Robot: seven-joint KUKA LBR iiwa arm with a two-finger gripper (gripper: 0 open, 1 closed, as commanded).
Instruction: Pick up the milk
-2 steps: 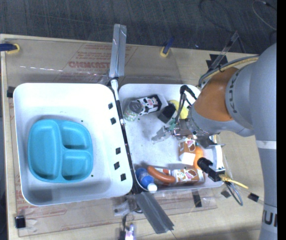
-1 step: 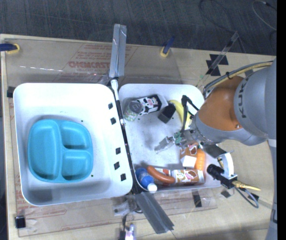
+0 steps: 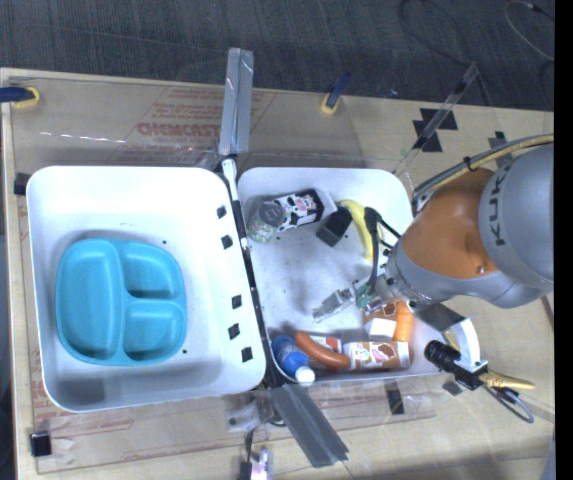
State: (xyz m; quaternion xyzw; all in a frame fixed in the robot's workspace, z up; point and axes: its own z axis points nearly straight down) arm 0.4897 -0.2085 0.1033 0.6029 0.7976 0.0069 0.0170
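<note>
Milk, cow-print black-and-white bottle [image 3: 288, 211], lies near right bin's far edge; claw [image 3: 341, 301] released, must shift toward it.

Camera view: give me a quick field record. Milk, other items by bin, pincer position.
milk: black-and-white cow-patterned milk bottle lying on its side, far end of right white bin
right bin, other items: yellow banana, small black block, orange sausage, blue bottle with white cap, orange-capped labelled bottle
left white bin: light blue divided plastic tray
pincer: low over right bin's middle, apart from milk
</note>
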